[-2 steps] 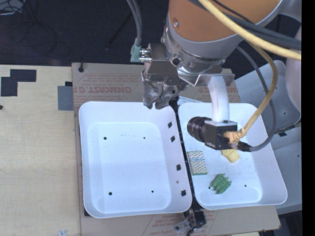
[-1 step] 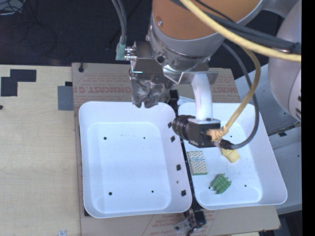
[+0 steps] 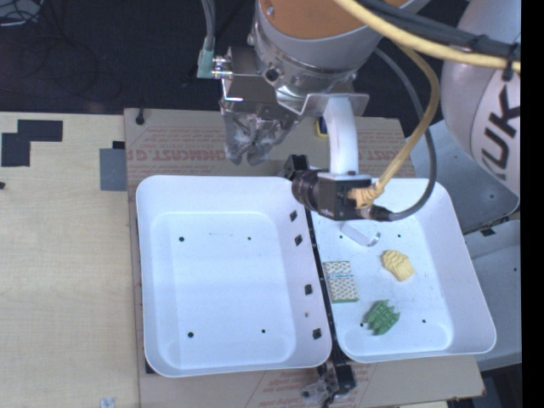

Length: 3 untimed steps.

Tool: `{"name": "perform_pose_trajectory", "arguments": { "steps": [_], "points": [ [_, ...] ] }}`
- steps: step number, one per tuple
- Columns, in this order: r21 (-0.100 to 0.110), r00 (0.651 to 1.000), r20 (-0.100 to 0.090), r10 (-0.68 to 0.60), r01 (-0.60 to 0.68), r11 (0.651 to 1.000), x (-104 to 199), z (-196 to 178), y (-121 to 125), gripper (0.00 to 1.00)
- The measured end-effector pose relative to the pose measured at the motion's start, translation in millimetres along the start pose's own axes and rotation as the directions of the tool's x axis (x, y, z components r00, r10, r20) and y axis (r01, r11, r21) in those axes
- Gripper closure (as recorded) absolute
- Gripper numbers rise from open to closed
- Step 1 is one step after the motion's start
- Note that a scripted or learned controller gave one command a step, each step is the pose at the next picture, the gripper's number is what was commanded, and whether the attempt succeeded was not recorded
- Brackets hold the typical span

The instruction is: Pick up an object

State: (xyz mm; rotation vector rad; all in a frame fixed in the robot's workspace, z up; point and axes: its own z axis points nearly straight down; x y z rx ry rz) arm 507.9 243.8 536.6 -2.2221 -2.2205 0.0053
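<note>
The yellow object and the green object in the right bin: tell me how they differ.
The yellow object is pale yellow and rounded; the green object is dark green with a jagged, spiky outline. The yellow object lies farther up the right bin, nearer its right wall; the green object lies lower, closer to the bin's near rim. The yellow one is nearer the tool. Both are small, lie loose on the bin floor and are untouched.

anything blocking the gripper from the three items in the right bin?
Nothing visible. The gripper hangs above the bins' far edge; the yellow piece, checkered packet and green toy lie apart on the right bin floor, uncovered.
</note>
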Motion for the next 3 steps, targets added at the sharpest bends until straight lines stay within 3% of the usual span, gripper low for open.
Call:
{"name": "perform_pose_trajectory", "arguments": {
  "steps": [2, 3],
  "points": [
    [0.004, 1.0, 0.001, -0.001, 0.001, 1.0, 0.2, 11.0, 6.8, 1.0],
    [0.005, 1.0, 0.002, 0.009, -0.009, 1.0, -105.4, 50.6, -15.5, 1.0]
  ]
}}
